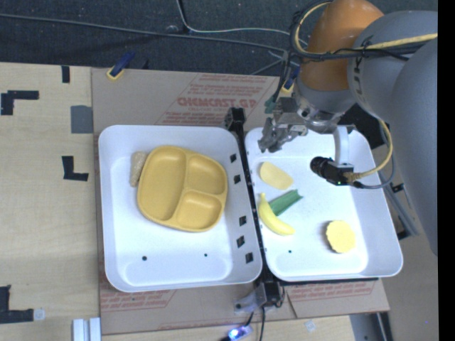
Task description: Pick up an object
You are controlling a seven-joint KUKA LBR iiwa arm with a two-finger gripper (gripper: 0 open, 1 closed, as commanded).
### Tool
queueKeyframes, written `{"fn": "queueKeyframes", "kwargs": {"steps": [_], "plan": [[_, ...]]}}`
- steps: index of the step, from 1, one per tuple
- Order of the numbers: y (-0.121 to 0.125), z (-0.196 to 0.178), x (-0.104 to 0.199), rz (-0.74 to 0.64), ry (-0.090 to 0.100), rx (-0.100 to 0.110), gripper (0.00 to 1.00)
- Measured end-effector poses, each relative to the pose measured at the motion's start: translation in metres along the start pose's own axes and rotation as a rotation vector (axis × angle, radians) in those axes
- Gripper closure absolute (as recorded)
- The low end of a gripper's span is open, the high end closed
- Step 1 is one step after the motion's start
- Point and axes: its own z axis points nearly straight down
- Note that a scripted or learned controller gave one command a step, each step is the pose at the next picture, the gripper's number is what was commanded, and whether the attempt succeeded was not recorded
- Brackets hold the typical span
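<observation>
My gripper (274, 142) hangs over the far left corner of the right bin (370, 261), with nothing seen between its fingers. Just in front of it lies a pale yellow oval piece (275, 175). Nearer the front sit a green piece (285, 202) and a yellow banana (274, 219), touching each other. A round yellow piece (341, 236) lies toward the right front of the same bin.
The left bin (121, 254) holds a yellow divided plate (181, 188) with a tan sponge-like piece (136, 168) tucked at its left edge. A black clip (234, 117) sits at the far end of the divider between the bins.
</observation>
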Motion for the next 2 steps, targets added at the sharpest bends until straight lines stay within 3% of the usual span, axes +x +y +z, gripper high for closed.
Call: {"fn": "queueKeyframes", "kwargs": {"steps": [2], "plan": [[-0.019,-0.009,0.105,0.0,0.0,0.002,1.0]]}}
